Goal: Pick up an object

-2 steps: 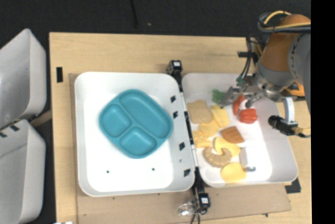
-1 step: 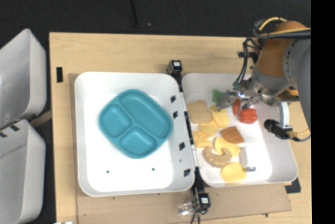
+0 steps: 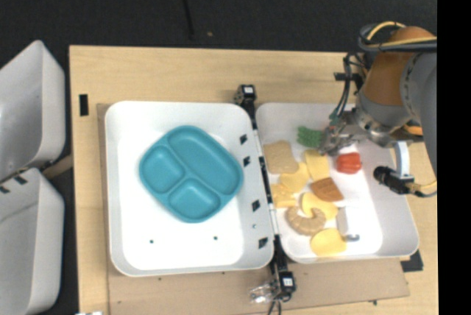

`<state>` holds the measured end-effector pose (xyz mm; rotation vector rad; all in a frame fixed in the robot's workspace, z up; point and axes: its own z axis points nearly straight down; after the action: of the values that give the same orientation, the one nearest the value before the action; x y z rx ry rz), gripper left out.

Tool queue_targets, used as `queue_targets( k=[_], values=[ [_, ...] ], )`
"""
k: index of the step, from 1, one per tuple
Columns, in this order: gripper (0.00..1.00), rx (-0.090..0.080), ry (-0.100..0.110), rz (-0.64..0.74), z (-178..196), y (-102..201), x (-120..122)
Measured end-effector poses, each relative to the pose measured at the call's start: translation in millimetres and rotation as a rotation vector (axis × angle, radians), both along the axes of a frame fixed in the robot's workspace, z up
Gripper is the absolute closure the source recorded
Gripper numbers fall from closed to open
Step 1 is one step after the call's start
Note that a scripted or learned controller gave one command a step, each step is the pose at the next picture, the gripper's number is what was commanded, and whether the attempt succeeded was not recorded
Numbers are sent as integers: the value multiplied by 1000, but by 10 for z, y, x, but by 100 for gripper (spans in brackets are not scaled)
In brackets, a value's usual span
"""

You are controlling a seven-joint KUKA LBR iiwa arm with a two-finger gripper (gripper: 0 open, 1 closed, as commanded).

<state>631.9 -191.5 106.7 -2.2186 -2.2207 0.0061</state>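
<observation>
The right bin [image 3: 390,232] holds a pile of toy food: a tan bread slice [image 3: 280,156], yellow cheese pieces [image 3: 318,165], a brown pastry [image 3: 328,190], a shrimp-like ring [image 3: 305,219], a yellow piece [image 3: 328,243], a green leafy item [image 3: 309,135] and a red item [image 3: 349,163]. My gripper [image 3: 335,142] hangs low over the bin's far part, between the green item and the red one, just above the cheese. No object shows between its fingers.
The left bin [image 3: 125,232] carries a blue divided plate [image 3: 190,172]. A small grey metal piece [image 3: 346,227] lies near the right bin's front. The arm's orange and grey body [image 3: 390,85] covers the right bin's far right corner.
</observation>
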Motion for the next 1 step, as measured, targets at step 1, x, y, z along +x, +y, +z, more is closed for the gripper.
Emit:
queue_targets(
  k=[1],
  values=[
    [100,1,-5,2,449,66,-28]
  ],
)
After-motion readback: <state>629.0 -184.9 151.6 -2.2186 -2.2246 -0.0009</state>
